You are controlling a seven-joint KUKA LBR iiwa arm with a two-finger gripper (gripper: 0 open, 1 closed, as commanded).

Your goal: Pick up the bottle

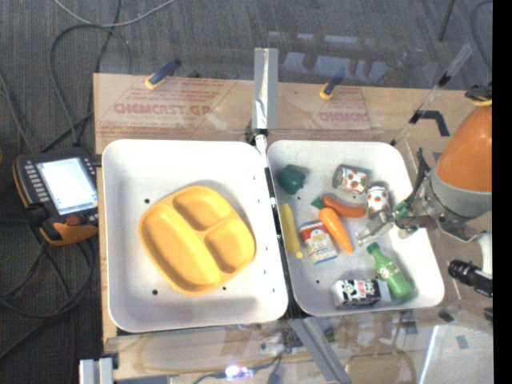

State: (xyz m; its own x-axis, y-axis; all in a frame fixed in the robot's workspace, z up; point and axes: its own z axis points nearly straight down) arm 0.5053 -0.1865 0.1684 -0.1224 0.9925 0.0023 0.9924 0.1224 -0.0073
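Grey carpet with loose cables surrounds a bench holding 2 white bins side by side. Near the front right corner of the right bin point(416, 170) lies the green bottle point(390, 272), tilted, its cap end pointing up-left and its base close to the front wall. Just left of its base a black and white carton point(358, 291) lies on its side, touching or almost touching it. Above the bottle's cap hangs the gripper point(382, 226), fingers spread apart with nothing between them. Farther left sit an orange carrot point(336, 229), a small box point(319, 242), a yellow stick point(290, 230) and a dark green piece point(292, 178). A yellow divided plate point(198, 237) rests in the left bin point(120, 294)
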